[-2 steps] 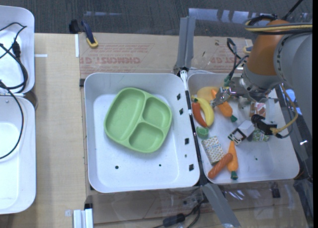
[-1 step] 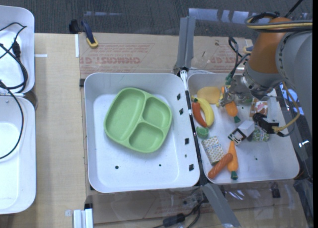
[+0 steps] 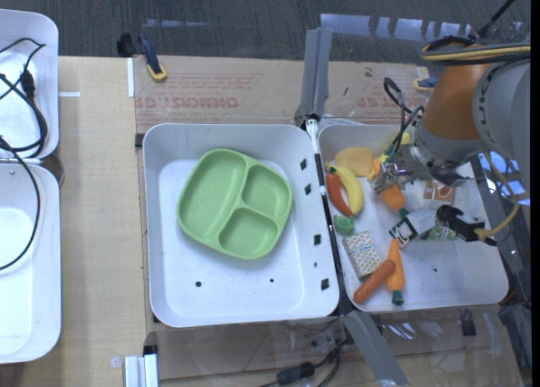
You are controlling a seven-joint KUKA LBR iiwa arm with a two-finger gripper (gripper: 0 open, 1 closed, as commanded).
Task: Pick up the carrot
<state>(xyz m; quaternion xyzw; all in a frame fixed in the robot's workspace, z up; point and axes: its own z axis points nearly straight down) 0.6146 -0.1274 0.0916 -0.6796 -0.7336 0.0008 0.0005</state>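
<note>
The carrot [image 3: 395, 264] is orange with a green stub at its near end. It lies in the right bin [image 3: 472, 284] near the front wall, pointing toward the front. A reddish-orange sausage-shaped piece [image 3: 373, 282] leans against its left side. My gripper [image 3: 390, 178] hangs over the back middle of the same bin, well behind the carrot. A small orange lump [image 3: 392, 198] sits right at its tip, and I cannot tell whether the two touch.
The right bin also holds a banana [image 3: 352, 189], a red pepper [image 3: 338, 194], a yellow piece [image 3: 356, 160], a green piece [image 3: 343, 225] and a checkered block [image 3: 362, 250]. A green divided plate [image 3: 235, 203] lies in the left bin [image 3: 169, 284]. Black cable plugs [image 3: 403, 229] hang below the wrist.
</note>
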